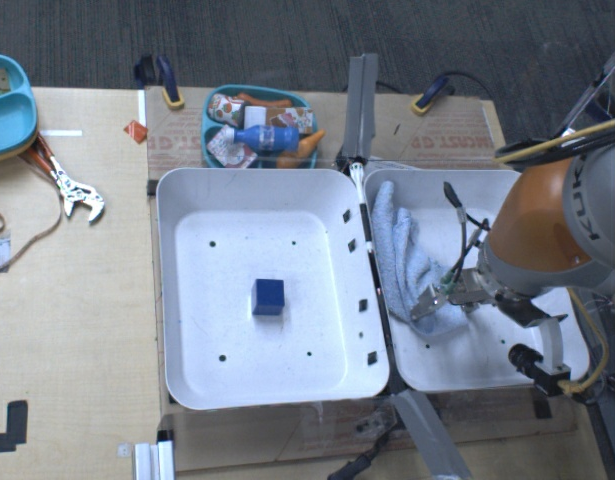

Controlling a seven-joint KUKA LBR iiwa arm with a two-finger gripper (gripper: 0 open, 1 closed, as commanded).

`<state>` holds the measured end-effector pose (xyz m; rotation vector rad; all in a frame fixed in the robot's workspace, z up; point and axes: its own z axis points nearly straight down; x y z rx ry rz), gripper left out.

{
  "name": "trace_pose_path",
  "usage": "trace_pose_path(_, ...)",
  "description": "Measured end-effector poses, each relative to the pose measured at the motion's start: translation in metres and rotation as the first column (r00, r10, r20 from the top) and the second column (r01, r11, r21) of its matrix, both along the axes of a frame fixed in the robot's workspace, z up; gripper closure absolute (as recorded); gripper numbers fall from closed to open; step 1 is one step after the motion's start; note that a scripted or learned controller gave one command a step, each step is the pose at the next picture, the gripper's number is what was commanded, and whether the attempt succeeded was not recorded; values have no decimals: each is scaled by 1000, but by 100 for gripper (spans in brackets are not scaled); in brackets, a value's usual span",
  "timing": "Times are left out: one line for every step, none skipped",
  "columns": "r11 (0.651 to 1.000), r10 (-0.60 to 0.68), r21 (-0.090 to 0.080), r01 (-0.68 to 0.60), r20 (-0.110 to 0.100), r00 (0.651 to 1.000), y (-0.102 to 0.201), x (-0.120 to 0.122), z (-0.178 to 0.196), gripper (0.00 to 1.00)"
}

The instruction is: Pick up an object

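Camera view, looking down at a slant. Two shallow white bins sit side by side on the bench (77, 348). The left bin (177, 298) carries one blue cube (269, 297), lying flat near the bin's middle, apart from every wall. The right bin (487, 368) carries a pale grey-blue cloth (399, 253), bunched in a long strip along the bin's left wall, running from the far corner down toward the middle.

The arm (547, 233), grey with an orange band, reaches in from the right over the right bin. Its tool (433, 304) is low in that bin, at the near end of the cloth. The tip meets the cloth's lower folds; whether cloth lies between the fingers is not resolvable, and whether the tool is spread or pressed together cannot be told either.

The blue cube is well apart from the tool, to the tool's left across the divide between the two bins, at roughly the same depth in the view.

Beyond the bins, on the bench: a teal tray (259, 128) of mixed small items, just behind the left bin. At far left, a light blue dish (5, 108) at the edge of the view, with a metal wrench (75, 194) near it.
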<state>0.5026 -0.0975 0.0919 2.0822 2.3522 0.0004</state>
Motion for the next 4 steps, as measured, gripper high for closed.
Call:
trace_pose_path(1000,8,-1,-8,0,1000,-2,53,0,0)
trace_pose_path(999,-37,-2,37,1,999,-31,92,45,0)
trace_pose_path(1000,4,-1,-4,0,1000,-39,62,1,0)
trace_pose_path(899,-437,0,437,-1,899,-48,46,1,0)
